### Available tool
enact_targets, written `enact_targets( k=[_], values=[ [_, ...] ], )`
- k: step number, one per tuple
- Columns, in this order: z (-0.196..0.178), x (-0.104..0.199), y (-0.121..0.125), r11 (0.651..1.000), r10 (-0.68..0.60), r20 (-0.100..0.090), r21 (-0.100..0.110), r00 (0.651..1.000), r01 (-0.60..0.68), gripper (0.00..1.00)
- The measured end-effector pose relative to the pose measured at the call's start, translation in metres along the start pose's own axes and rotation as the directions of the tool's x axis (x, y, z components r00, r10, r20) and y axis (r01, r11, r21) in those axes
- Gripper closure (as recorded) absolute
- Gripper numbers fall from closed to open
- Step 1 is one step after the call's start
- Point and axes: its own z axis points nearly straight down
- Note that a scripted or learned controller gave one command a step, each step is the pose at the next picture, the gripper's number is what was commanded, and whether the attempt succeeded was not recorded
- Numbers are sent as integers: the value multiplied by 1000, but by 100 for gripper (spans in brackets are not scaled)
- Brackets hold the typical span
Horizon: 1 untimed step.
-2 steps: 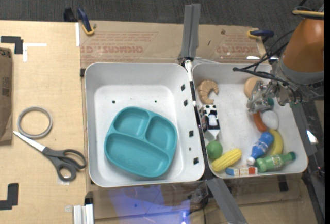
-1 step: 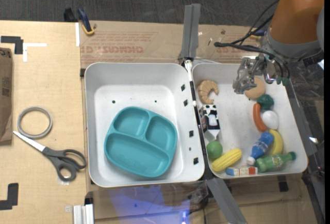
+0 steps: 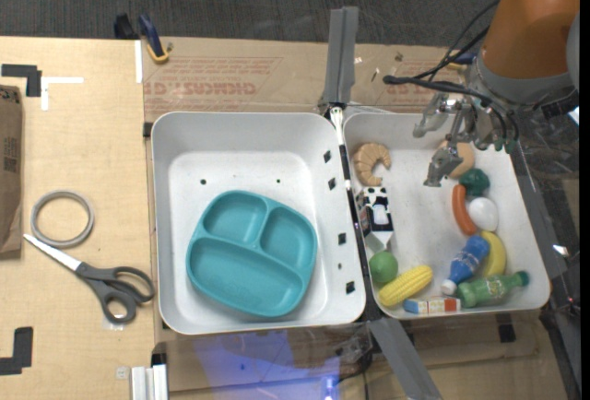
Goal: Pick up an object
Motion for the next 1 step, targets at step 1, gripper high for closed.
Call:
enact_targets(
  k=[1],
  values=[
    [112, 41, -83, 1000, 4, -1, 1, 1000, -4, 0]
  ],
)
